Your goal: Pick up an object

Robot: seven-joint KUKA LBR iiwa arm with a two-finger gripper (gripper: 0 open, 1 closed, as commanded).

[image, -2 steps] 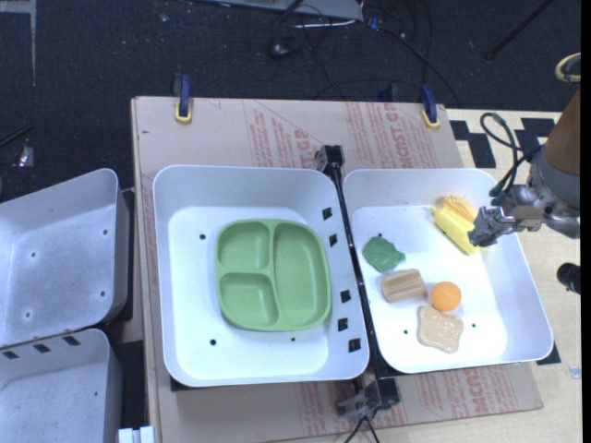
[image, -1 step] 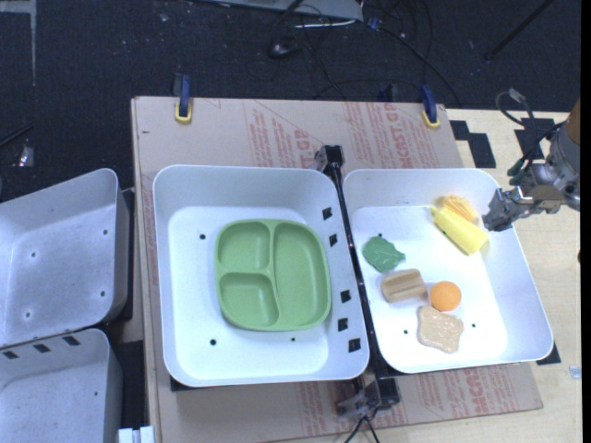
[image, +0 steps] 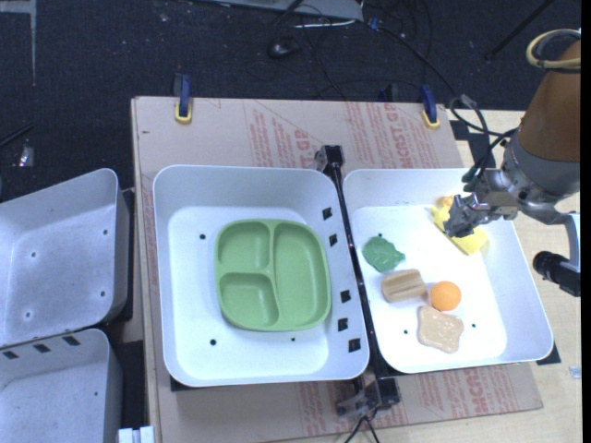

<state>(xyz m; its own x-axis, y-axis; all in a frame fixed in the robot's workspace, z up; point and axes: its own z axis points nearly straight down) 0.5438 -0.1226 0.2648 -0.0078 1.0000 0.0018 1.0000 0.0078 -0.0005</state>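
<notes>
While the grey arm reaches in from three o'clock, its claw (image: pixel 459 220) sits low over a yellow block (image: pixel 471 239) at the two o'clock corner of the right bin (image: pixel 526 340); whether the claw is wide or closed cannot be told. Part of the block shows at the claw's five o'clock, touching it. A green lump (image: pixel 382 253), tan block (image: pixel 403 285), orange ball (image: pixel 445 295) and biscuit-coloured piece (image: pixel 440 329) lie toward seven o'clock. A green tray (image: pixel 273 275) fills the left bin (image: pixel 185 358) on the cardboard-topped surface (image: pixel 240 127), dark floor beyond.

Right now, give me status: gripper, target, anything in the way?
Gripper down over the yellow object at the right bin's far side. Grasp unconfirmed. Green piece, tan block, orange ball lie apart, not blocking.
</notes>
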